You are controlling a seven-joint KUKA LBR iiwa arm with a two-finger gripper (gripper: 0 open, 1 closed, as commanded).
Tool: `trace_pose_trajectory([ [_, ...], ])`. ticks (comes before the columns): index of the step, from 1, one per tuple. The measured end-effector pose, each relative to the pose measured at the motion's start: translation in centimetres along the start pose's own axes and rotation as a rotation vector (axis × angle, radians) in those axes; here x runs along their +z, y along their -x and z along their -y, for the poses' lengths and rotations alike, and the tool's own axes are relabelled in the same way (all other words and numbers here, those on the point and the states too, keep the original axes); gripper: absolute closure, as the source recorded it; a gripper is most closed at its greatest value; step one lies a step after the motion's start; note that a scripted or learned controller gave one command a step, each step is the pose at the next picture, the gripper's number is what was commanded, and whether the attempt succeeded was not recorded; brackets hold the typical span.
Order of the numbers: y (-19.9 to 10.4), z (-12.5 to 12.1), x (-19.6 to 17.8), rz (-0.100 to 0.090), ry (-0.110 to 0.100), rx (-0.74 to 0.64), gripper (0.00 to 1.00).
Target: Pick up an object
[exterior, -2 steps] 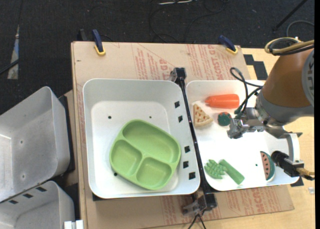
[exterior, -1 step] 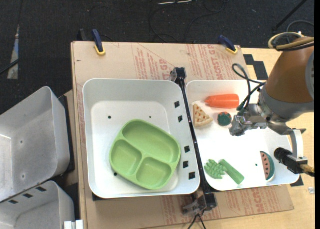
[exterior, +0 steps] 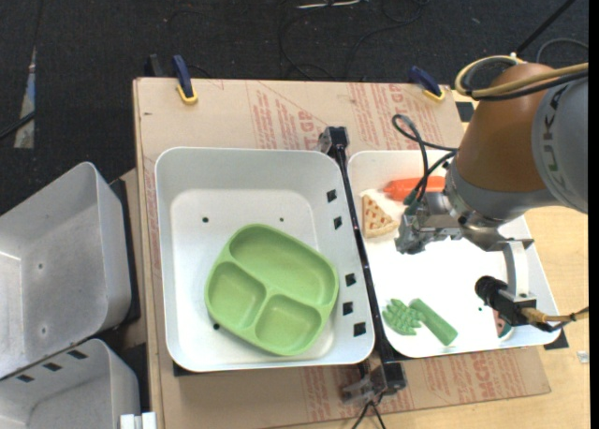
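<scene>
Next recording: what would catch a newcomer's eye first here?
The big green divided plate lying in the left bin. Then the grey-and-orange arm over the right bin, its end effector beside a waffle-like wedge, with a green toy nearer the front.

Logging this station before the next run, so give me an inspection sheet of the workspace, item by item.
Surface: bench board bearing the left bin and the right bin.
Job's things: green divided plate in the left bin; green toy, waffle wedge and orange piece in the right bin.
Clutter: spare bins beside the bench.
Grippers: gripper above the right bin, holding nothing visible.
Cables: black cable by the wrist.
Surroundings: dark floor.
</scene>
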State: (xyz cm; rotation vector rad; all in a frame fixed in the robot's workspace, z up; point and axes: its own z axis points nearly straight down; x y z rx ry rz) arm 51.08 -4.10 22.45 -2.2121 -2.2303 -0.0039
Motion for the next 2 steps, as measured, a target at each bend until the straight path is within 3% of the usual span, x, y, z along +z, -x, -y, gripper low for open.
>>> trace_pose_trajectory([
  [2,-10.1,-1.3,1.0,0.000,-0.001,0.000,1.00],
])
